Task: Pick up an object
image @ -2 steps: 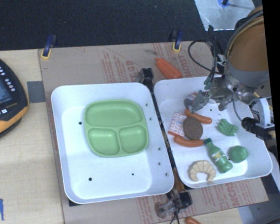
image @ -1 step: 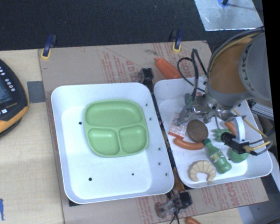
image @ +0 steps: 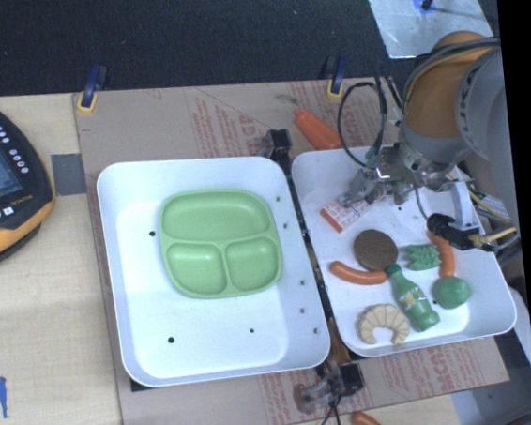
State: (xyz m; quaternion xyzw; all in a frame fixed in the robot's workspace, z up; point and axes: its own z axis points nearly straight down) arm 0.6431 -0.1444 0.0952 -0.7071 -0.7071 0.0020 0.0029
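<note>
The gripper (image: 369, 189) is hanging low over the right bin (image: 338, 314) near its back edge, just above a red-and-white packet (image: 342, 214); whether it is gripping anything I cannot tell. A brown disc (image: 375, 248), sausage (image: 357, 273), green bottle (image: 412, 299) and croissant (image: 384, 323) are lying toward the front edge.

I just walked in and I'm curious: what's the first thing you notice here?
A big green divided plate sits alone in the left bin. The right bin holds a jumble of toy food: a green bottle, a croissant and a sausage. The grey-and-orange arm hangs over it.
</note>
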